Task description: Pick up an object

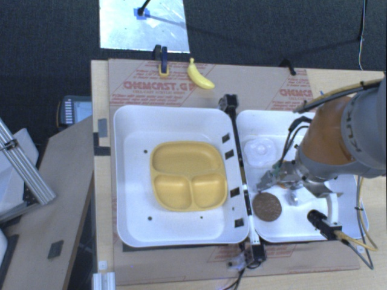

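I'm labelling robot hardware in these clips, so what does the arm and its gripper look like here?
The arm is a thick, rounded grey body with a broad orange band above the wrist. Dark cables loop alongside the orange section down toward the wrist. The gripper is small, metallic grey hardware with pale, angular parts; its finer details are too blurred to make out.

The yellow tray takes up the middle of your left bin, leaving bare white floor round its edges. In the right bin, the arm overhangs the centre (brown disc at lower left).
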Motion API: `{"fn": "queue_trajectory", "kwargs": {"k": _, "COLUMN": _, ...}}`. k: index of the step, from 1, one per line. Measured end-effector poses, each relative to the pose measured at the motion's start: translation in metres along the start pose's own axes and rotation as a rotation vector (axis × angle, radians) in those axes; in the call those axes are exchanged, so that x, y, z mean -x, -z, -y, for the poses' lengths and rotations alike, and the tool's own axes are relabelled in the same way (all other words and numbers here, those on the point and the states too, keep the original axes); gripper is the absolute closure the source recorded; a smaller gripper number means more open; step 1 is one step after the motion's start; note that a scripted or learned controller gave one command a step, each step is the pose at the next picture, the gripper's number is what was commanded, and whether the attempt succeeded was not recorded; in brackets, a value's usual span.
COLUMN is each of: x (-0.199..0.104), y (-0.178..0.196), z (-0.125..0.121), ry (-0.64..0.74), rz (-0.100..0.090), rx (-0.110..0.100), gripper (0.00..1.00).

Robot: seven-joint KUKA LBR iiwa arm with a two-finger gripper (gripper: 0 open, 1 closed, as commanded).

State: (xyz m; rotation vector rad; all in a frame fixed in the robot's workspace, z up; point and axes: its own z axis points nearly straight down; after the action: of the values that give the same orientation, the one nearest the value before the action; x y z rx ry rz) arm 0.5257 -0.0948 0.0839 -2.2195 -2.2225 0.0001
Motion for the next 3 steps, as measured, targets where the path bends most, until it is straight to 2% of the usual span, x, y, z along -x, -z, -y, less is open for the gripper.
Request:
{"fn": "queue_trajectory", "kwargs": {"k": 1, "x": 0.0, "y": 0.012, "z": -0.001, "ry": 0.001, "rz": 0.001, "rx": 0.003, "gripper": 1.0}}
{"fn": "queue_trajectory", "kwargs": {"k": 3, "x": 0.012, "y": 0.105, "z": -0.012, "ry": 0.002, "rz": 0.002, "rx": 0.007, "gripper": 1.0}}
